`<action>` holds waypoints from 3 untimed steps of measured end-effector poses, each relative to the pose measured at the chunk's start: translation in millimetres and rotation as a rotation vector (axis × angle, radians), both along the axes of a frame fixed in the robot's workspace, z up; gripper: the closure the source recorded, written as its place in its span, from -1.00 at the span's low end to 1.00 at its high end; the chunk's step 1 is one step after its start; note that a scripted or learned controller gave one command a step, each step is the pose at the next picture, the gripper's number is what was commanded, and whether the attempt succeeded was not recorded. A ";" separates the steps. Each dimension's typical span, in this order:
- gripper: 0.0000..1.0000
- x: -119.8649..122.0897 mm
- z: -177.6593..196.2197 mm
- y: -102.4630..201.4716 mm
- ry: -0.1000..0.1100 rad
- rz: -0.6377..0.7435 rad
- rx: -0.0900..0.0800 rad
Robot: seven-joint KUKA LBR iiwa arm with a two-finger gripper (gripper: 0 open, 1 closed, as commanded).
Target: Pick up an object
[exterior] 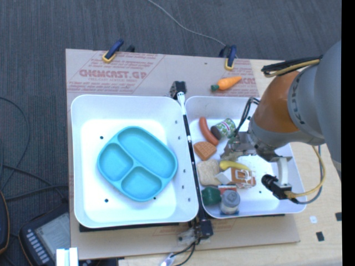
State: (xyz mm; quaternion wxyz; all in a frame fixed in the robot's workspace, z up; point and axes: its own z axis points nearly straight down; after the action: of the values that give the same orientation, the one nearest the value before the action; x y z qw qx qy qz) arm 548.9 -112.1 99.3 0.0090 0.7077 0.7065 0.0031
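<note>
Over the right bin (288, 204) you see the arm reaching in from the right, its gripper (237, 146) low among the toy food. Just below it lies a yellow banana (234, 164), its long axis running roughly left to right, with a slight curve. Whether the jaws are wide or narrow you cannot tell, since the wrist hides them, nor whether they touch the banana. Near the gripper you see a green can (224, 128) on its side, a red sausage (205, 127) pointing up and down the bin, and an orange waffle (204, 150). A blue divided plate (137, 163) sits in the left bin (83, 148). A toy carrot (227, 83) lies on the worktop (83, 71) behind the bins.
</note>
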 end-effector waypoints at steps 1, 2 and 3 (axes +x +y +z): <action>-1.00 -0.4 -0.2 0.0 0.002 0.000 0.001; 1.00 -0.2 9.4 0.0 0.002 0.000 0.000; -1.00 -0.5 9.2 0.0 0.003 0.000 0.000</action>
State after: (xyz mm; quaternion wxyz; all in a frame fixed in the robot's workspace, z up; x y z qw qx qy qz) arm 548.5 -112.1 108.5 0.0079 0.7077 0.7064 0.0024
